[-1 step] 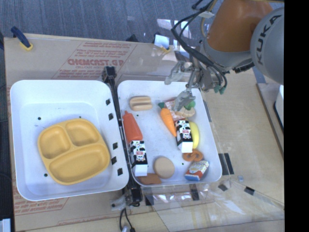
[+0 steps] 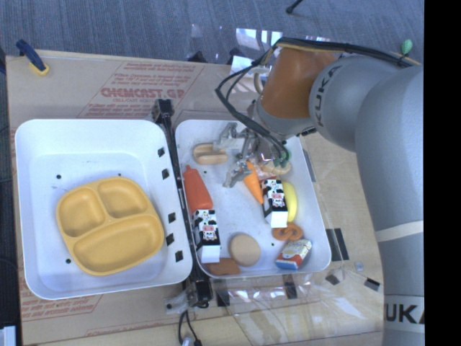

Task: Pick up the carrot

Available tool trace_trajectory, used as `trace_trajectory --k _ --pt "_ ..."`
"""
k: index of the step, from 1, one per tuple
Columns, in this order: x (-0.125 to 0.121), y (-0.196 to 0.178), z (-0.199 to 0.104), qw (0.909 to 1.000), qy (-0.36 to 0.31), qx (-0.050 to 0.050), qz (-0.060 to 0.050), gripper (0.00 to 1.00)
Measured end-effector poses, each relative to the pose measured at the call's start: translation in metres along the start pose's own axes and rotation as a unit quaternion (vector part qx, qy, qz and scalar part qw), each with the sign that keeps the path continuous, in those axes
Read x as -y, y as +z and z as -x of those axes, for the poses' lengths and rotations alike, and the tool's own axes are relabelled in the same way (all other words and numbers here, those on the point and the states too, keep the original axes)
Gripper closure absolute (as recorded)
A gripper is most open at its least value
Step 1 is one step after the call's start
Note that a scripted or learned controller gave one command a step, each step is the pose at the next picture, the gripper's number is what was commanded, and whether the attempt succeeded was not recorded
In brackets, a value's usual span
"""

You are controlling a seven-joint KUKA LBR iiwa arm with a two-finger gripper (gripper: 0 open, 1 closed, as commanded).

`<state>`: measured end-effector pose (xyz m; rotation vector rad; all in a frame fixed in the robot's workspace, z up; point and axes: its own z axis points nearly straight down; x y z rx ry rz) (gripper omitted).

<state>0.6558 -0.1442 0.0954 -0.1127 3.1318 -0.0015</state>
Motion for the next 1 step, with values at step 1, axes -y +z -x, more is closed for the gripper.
trace_trajectory --k 1 --pt "0.0011 0.0003 -0.0699 0.9999 0.017 -0.002 0.000 0.00"
